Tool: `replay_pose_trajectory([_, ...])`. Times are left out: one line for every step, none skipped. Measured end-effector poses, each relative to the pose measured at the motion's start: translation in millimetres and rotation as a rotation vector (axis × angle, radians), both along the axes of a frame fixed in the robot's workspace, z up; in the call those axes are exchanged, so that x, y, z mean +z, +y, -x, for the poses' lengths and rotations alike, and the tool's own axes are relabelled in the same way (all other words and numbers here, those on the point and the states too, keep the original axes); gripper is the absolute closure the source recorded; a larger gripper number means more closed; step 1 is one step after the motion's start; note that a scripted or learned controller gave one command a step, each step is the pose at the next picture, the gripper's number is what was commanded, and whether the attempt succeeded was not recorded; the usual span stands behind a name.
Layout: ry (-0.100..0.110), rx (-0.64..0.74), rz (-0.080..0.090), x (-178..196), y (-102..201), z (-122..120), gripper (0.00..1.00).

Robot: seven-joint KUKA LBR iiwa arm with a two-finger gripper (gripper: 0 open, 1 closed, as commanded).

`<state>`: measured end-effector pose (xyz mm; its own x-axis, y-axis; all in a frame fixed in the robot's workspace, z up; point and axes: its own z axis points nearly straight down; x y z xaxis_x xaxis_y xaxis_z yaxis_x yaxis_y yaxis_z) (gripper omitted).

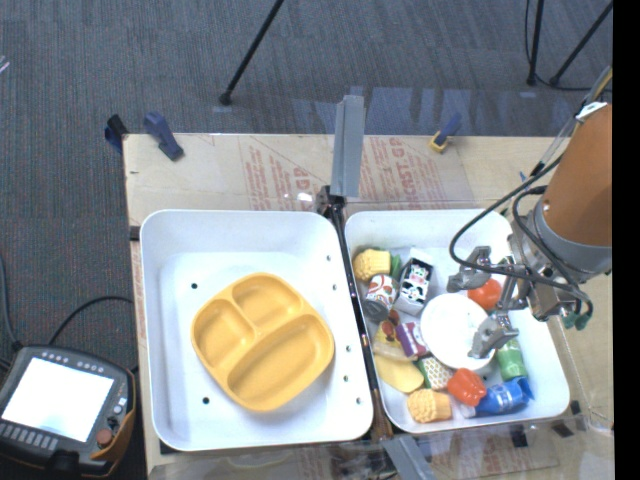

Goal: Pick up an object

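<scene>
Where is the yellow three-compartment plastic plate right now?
In the camera view, the yellow three-compartment plastic plate lies flat in the left white bin, near its middle, well away from the cluttered right white bin.

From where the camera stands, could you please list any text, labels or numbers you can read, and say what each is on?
Red lettering printed on the bench board behind the bins: too blurred to read.
Black-and-white carton in the right bin: its markings are too small to read.
Handheld screen at lower left: glare, nothing legible.
</scene>
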<state>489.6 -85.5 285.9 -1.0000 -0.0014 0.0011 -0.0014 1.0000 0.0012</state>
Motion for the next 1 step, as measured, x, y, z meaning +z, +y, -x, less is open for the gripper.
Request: replay_pose_trajectory([0.015, -0.141, -0.001, -153.8, 6.8, -43.7, 0.00])
